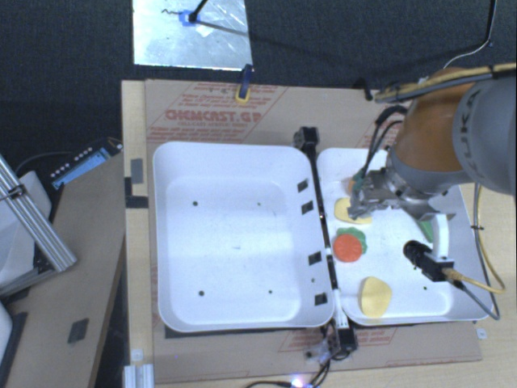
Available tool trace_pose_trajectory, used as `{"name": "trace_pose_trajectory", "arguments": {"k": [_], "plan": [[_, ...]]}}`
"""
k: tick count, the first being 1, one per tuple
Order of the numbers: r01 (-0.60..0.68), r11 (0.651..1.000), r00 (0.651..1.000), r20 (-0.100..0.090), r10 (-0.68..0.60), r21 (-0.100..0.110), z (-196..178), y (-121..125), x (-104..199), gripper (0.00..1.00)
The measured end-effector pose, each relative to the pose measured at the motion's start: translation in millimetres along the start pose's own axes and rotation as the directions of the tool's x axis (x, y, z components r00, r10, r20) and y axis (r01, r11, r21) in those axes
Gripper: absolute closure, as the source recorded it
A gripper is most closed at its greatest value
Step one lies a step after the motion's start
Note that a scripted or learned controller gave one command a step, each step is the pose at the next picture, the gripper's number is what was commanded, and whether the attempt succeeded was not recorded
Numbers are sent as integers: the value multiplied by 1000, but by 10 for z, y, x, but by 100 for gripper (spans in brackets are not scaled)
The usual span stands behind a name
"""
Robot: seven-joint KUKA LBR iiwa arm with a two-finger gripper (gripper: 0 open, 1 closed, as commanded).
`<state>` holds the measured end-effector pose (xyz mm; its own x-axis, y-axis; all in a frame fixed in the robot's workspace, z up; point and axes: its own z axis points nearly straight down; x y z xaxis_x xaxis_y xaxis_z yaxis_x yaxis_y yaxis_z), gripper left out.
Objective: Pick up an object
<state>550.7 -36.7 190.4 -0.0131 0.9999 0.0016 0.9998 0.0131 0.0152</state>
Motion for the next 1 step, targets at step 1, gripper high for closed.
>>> {"name": "trace_pose_trajectory", "arguments": {"k": [1], "plan": [[3, 1000, 1000, -2, -3, 0, -765, 712, 951, 100]]}}
